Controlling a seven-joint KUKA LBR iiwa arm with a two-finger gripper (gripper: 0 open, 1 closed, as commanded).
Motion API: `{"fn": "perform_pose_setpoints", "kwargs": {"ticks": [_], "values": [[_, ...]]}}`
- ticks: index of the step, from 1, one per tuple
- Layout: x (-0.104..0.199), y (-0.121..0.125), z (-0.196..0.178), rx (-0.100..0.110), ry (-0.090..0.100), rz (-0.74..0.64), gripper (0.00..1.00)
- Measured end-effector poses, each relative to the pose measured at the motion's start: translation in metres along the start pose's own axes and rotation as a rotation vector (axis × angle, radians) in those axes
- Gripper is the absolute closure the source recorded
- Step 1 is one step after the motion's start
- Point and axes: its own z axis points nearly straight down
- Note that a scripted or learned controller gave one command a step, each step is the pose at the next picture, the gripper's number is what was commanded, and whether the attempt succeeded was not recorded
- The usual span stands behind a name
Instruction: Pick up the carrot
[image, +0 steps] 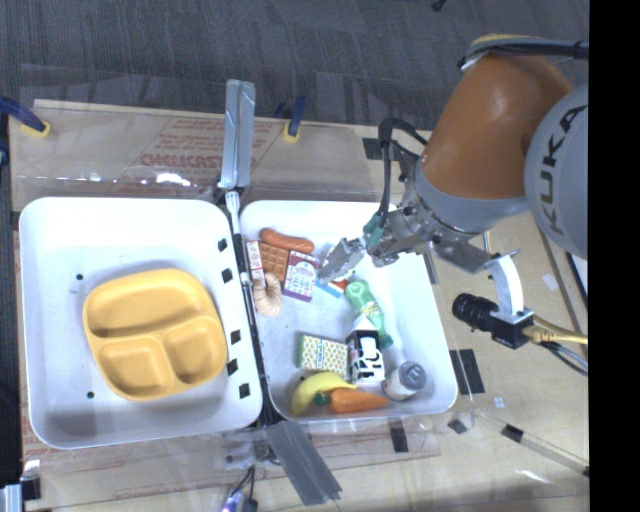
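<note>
The carrot, orange with a green stub at its left end, lies flat along the front wall of the right bin. A banana touches it on the left. My gripper hangs over the back middle of the same bin, above a small packet and just left of a green bottle. It is well behind the carrot, and nothing of the carrot is near it.
A sausage, snack packets, a green patterned box, a black-and-white carton and a grey can crowd the right bin. The left bin holds a yellow divided tray.
</note>
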Motion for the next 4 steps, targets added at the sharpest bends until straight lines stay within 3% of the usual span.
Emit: {"fn": "perform_pose_setpoints", "kwargs": {"ticks": [1,2,3,4], "values": [[0.053,-0.021,0.119,0.002,0.0,0.217,0.0],[0.015,-0.01,0.107,-0.002,-0.001,0.448,0.0],[-0.034,-0.039,0.216,-0.005,0.004,0.873,0.0],[-0.012,-0.022,0.134,0.0,0.002,0.923,0.0]]}}
